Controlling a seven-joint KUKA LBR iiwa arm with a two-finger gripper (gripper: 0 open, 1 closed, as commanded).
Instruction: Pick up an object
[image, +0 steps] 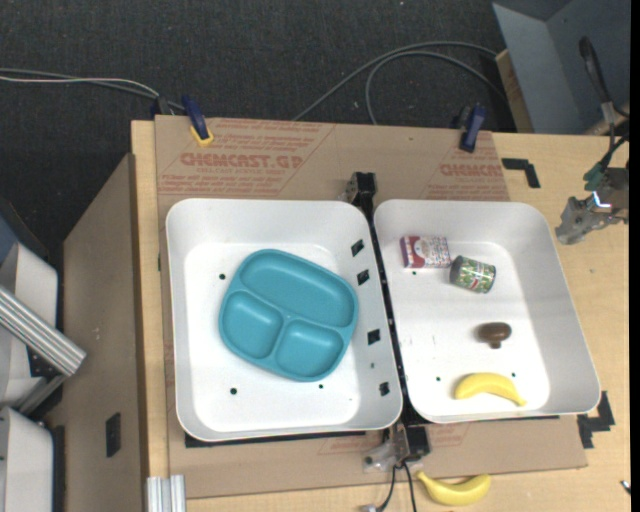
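Inside the right bin (540, 250) lie four objects: one small carton (425, 251) with a red-and-white label, one green can (472, 274) on its side just beside it, one brown rounded item (493, 334), and one yellow banana (489, 389) near the front wall. One teal divided plate (288, 314) occupies the left bin (190, 300). A second banana (456, 488) lies outside, at the bench's front edge.

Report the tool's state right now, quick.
Tool: cannot be told. It sits off the right bin's far right corner, over the bench, with nothing visibly in it.
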